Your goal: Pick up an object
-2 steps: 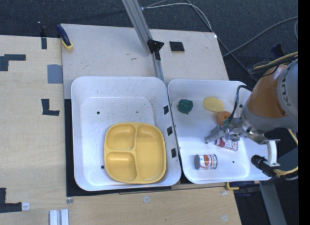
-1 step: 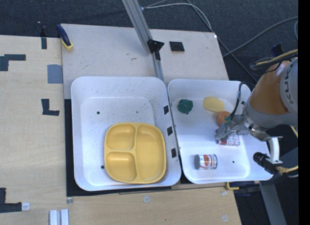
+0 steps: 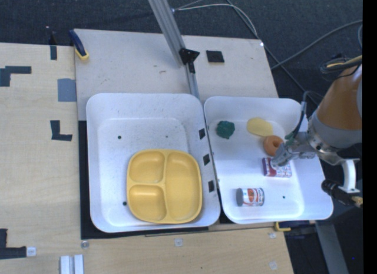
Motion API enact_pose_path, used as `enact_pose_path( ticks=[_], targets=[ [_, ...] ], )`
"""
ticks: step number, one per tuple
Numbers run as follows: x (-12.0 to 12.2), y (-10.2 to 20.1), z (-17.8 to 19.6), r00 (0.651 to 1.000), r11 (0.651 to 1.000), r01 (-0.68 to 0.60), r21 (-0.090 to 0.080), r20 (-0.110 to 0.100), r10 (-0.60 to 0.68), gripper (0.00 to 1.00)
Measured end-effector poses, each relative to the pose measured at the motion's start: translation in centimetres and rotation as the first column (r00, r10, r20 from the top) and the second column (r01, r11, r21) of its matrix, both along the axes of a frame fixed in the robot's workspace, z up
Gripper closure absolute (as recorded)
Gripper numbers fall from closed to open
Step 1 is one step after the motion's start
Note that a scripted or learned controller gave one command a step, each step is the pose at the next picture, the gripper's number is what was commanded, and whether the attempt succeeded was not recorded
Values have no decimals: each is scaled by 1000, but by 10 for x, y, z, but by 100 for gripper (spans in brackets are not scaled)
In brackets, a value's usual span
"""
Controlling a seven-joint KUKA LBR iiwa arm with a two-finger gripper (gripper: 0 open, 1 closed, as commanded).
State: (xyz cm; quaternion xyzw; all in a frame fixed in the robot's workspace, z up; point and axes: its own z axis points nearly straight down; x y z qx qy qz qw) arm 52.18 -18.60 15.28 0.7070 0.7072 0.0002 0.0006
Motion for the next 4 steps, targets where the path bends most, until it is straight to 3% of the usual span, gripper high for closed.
enact_pose_path(
  ticks=[1,2,4],
  targets=[
    [-3,2,42,1000,1000,-2,0,0,2,100],
    [-2,3,55,1000,1000,-1,1,-1,1,100],
    [-6,113,54,1000,1000,-4,0,-3,4,100]
  ],
)
